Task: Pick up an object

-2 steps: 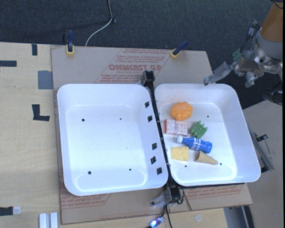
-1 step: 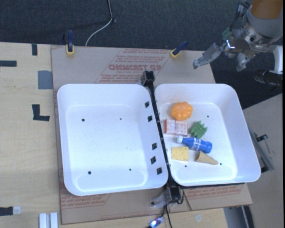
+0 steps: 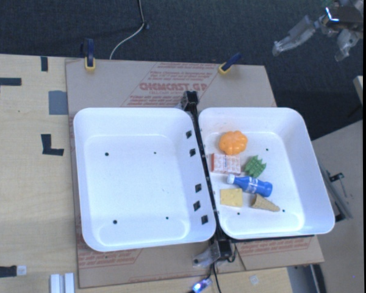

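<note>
Approach step, by judgement: gripper at upper right of frame, well apart from both bins, finger state impossible to tell (blurred); next move calls for descent over right bin; contents, centre-right: one orange fruit, one red-white packet, one green piece, one blue bottle, one yellow block, one tan wedge; left bin, one.
</note>
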